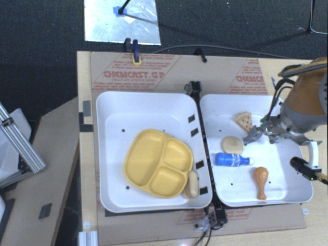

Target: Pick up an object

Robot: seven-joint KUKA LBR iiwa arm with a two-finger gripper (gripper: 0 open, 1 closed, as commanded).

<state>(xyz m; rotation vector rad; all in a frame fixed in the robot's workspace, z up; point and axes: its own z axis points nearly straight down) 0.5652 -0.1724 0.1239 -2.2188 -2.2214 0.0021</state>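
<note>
Objects for picking, right bin [292,195], four in all:
- Round beige piece [232,145] near bin centre, flat on the floor.
- Blue bottle [231,160] on its side just below the beige piece, close to touching, white cap toward the right.
- Tan wedge [244,121] above the beige piece, apart from it, toward the far wall.
- Drumstick [261,181] lower right of the bottle, apart, thick end up, thin end toward the near wall.

Gripper [252,136] low over the right bin, between wedge and beige piece, tip just beside the beige piece's upper right edge. Contact with either: cannot tell. Open or closed: cannot tell from this angle. Nothing seen held.

Arm [306,104] in from the right over the bin's right wall, orange band above grey wrist.

Left bin [110,137] alongside, walls touching at the middle:
- Yellow divided tray [159,163], three compartments, toward the near right part of the floor.
- Pale oblong piece [192,183] against the tray's lower right edge, next to the dividing wall.

Both bins on a brown board [154,70] with red lettering, on the bench [56,152].
</note>
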